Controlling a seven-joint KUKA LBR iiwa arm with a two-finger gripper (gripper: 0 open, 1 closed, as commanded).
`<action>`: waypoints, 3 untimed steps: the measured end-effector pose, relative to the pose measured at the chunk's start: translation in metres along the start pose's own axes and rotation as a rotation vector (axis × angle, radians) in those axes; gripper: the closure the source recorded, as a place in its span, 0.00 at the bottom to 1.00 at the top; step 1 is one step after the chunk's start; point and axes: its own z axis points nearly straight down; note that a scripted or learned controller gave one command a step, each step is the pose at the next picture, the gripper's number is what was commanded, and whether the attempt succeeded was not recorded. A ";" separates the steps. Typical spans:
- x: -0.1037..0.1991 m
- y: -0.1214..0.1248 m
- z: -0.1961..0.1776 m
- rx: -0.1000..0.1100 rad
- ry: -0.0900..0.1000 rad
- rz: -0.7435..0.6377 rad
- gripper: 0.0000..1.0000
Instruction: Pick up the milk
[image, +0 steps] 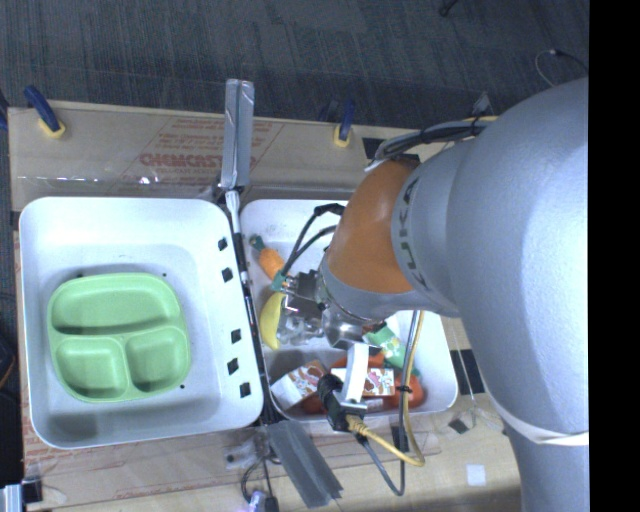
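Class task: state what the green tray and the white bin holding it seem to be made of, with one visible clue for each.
Green tray: likely moulded plastic, matte; even colour and soft rounded compartments suggest it. White bin: probably plastic too, smooth with a slight sheen, with rounded corners and a uniform surface.

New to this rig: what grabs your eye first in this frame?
The big grey arm with its orange band dominates the right side, reaching down over the right bin. In the left bin a light green compartment tray stands out on the white. Under the arm sits a jumble of small items, among them a carrot and a banana.
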 end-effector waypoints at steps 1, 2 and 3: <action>0.063 -0.021 -0.077 -0.001 -0.001 0.262 1.00; 0.066 -0.023 -0.048 0.004 -0.003 0.376 1.00; 0.150 -0.051 -0.143 -0.003 -0.003 0.128 1.00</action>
